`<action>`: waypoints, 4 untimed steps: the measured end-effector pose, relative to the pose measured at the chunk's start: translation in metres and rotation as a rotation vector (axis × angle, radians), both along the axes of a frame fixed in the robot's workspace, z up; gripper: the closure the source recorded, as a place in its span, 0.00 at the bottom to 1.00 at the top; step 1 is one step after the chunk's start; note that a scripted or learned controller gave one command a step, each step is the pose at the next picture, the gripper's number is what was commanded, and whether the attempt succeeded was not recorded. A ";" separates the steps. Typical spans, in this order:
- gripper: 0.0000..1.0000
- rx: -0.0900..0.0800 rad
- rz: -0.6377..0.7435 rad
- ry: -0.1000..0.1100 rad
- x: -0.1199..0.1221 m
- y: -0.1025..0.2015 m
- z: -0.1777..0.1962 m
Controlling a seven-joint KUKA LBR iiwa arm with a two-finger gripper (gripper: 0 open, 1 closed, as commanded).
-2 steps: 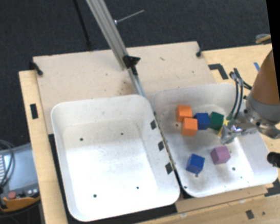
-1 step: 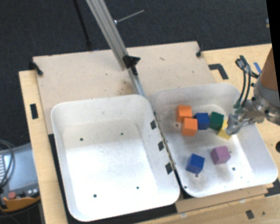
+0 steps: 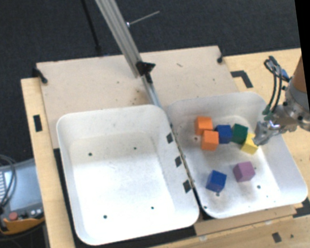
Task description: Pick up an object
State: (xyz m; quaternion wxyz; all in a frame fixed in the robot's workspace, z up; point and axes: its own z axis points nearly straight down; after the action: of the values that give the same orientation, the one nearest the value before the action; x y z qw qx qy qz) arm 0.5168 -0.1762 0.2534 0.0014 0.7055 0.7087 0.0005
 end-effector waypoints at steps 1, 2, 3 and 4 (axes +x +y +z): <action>1.00 0.002 0.004 0.001 0.004 0.057 0.003; 1.00 0.002 0.001 0.002 -0.005 0.100 -0.008; 1.00 0.003 0.001 0.003 -0.005 0.150 -0.019; 1.00 0.003 0.004 0.001 -0.005 0.201 -0.013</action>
State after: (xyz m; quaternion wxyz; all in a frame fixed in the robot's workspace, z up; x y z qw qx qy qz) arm 0.5118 0.0249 0.2405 0.0002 0.7042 0.7100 0.0012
